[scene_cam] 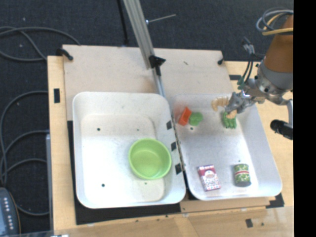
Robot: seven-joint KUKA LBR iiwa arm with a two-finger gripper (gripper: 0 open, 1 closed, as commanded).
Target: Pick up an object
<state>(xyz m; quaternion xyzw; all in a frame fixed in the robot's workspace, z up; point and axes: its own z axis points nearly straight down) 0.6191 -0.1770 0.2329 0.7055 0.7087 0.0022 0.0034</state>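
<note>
Two shallow white bins sit side by side on the bench. The left bin (89, 132) holds a lime green bowl (149, 158), upright, near its lower right corner. The right bin (261, 152) holds several small items: an orange block (184, 115) touching a small green round piece (196, 118) near the upper left, a red and white packet (209, 177) and a green can (241, 175) near the front edge, the two a little apart. A tan item (219, 103) lies near the back wall, just left of the gripper.

The arm reaches in from the right, orange band up at the frame edge, grey wrist angled down into the upper right part of the right bin. The gripper (232, 111) is low over a green leafy-looking object (229, 121), right at or touching its top. The object rests on or just above the bin floor; cannot tell which. The fingertips are too small and dark to read, so cannot tell their state or whether the green object is actually between them.

A metal pole (140, 28) runs diagonally from the top down to the gap between the bins.
</note>
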